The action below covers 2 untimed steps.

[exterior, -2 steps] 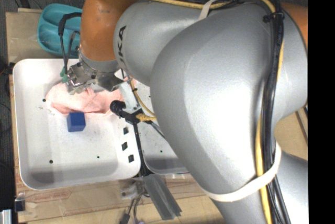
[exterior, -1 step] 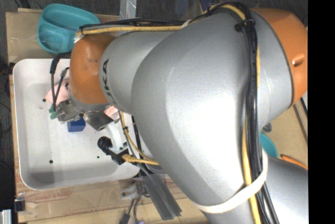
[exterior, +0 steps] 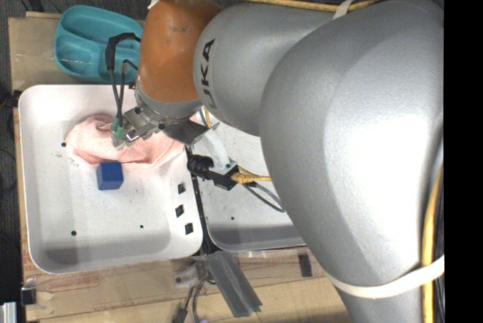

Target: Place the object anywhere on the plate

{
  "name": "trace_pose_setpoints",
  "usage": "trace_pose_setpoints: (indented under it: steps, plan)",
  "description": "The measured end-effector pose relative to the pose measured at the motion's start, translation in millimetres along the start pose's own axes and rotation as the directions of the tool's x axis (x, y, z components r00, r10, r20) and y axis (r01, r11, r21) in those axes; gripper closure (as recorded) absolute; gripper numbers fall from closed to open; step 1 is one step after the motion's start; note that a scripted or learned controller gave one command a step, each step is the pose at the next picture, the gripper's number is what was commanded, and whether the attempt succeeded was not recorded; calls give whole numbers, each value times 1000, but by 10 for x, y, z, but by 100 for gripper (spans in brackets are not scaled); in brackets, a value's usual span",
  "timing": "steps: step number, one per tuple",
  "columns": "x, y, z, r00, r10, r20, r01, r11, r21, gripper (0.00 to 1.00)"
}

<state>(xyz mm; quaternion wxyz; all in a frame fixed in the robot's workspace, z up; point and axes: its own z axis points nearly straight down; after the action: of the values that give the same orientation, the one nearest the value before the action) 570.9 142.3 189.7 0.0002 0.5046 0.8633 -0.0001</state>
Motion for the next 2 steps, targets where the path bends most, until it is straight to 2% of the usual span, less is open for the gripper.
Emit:
trace_pose_setpoints:
  steps: [1, 2]
  plan:
    - [463, 353, 398, 987, 161, 0, -161, 987, 2, 100]
    - [-173, 517, 209, 997, 77, -1, -77, 997, 0, 100]
